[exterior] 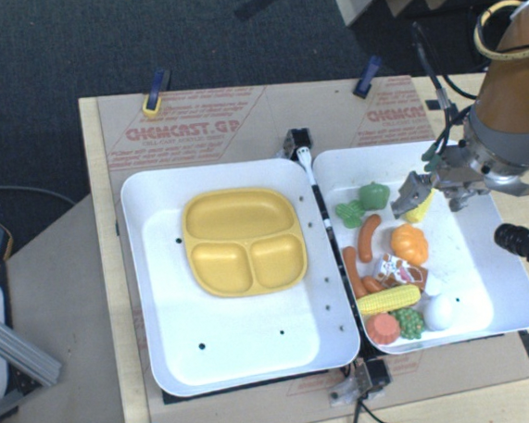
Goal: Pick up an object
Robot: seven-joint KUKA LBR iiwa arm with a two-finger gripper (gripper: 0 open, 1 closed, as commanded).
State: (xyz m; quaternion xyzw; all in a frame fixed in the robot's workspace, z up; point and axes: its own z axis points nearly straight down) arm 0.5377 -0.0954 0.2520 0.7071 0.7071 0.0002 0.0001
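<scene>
Hovering at the right bin's (pixel 498 314) upper edge, the gripper (pixel 423 195) has its jaws closed on a yellow object (pixel 419 206), seemingly lifted, so only carrying away remains.

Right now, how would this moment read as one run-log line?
pincer: over right bin, at yellow item | grasp: unconfirmed | yellow tray: left bin | toy food pile: right bin

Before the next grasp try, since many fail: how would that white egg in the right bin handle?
The white egg looks smooth and rounded, so it would probably slip from a pinch. Pushed, it may roll, though the broccoli beside it could stop it.
</scene>
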